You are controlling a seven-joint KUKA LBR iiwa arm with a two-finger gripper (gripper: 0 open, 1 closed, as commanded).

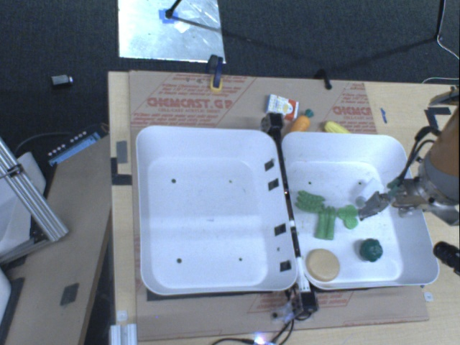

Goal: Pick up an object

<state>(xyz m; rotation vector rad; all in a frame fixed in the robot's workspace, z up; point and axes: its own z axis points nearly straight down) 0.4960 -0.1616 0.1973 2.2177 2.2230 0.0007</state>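
Observation:
The right bin (388,153) holds several objects. A leafy green piece (310,200) lies left of centre, with green strips (327,224) just below it and a small light-green piece (350,218) beside them. A dark green ball (371,250) sits nearer the front, and a tan disc (323,264) rests at the bin's front left corner. My gripper (369,205) reaches in from the right and hangs low over the bin's middle, just up and right of the light-green piece. Nothing shows as held.
The left bin (208,207) lies beside the right one, joined by a black hinge strip (286,214). Behind the bins on the cardboard lie a small white and red box (282,106), an orange carrot (300,123) and a yellow piece (334,128). A clamp (215,74) stands at the back.

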